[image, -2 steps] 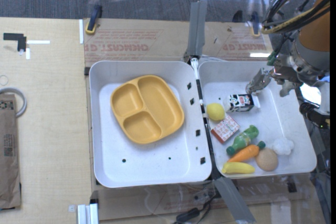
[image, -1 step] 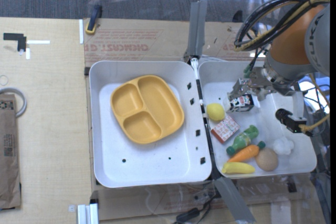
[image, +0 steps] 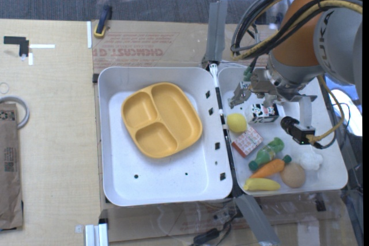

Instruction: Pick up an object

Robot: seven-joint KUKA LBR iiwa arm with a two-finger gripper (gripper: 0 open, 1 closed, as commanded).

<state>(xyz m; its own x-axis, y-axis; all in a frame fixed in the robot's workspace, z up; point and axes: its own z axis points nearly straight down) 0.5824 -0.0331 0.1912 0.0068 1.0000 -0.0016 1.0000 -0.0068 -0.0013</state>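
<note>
Nearest the camera, a yellow banana [image: 262, 184] is lying at the right bin's [image: 334, 180] front edge. The tool [image: 258, 99] is hanging over that bin's rear; whether it is open or closed cannot be told. Just below it a black-and-white toy [image: 264, 113] and a lemon [image: 236, 122] are sitting loose, the likeliest targets. Outward, a red box [image: 247, 140], carrot [image: 268, 168] and brown ball [image: 293, 175] are crowding together. The left bin [image: 115, 181] is carrying a yellow divided plate [image: 161, 119].

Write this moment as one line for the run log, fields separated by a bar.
phase: reaching | gripper: above right bin, nothing seen held | nearest: lemon, black-white toy | left bin: yellow plate
</note>
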